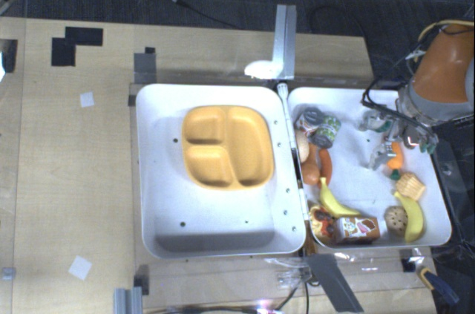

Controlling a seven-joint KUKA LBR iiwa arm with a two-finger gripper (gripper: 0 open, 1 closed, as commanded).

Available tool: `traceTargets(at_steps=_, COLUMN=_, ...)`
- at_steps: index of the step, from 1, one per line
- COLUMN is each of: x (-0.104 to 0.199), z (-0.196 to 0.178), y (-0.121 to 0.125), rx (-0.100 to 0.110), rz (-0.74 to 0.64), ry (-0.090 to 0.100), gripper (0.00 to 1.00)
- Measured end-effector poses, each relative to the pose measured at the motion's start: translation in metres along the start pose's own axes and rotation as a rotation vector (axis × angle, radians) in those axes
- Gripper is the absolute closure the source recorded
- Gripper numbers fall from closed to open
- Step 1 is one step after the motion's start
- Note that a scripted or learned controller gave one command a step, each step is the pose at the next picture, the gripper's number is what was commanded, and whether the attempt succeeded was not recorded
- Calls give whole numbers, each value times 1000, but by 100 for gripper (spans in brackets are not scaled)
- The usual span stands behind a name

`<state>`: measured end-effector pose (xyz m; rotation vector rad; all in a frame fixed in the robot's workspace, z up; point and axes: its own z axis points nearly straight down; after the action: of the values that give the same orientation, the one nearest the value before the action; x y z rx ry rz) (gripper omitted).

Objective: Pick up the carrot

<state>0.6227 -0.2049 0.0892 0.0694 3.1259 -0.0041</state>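
A small orange carrot [397, 154] with a green top lies at the right side of the right bin [349, 182]. My gripper [389, 148] hangs over it from the right, its metal tip right against the carrot's left side. The arm's grey wrist and orange band [444, 71] rise behind it. The wrist hides part of the carrot, and I cannot see whether the carrot is gripped.
The right bin also holds a cracker [410, 186], two bananas [338, 203], a cookie [395, 217], a brown bottle [350, 228], a long orange sausage-like piece [324, 164] and a small can [312, 116]. A yellow divided plate [225, 145] lies in the left bin [159, 179].
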Motion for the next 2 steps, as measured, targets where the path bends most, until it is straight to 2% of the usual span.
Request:
traceTargets(at_steps=1, x=-3, z=-13, y=2, rx=1, rz=-6, ry=-9, gripper=100)
traceTargets(at_steps=2, x=16, z=-70, y=36, rx=-1, rz=20, ry=-1, gripper=100)
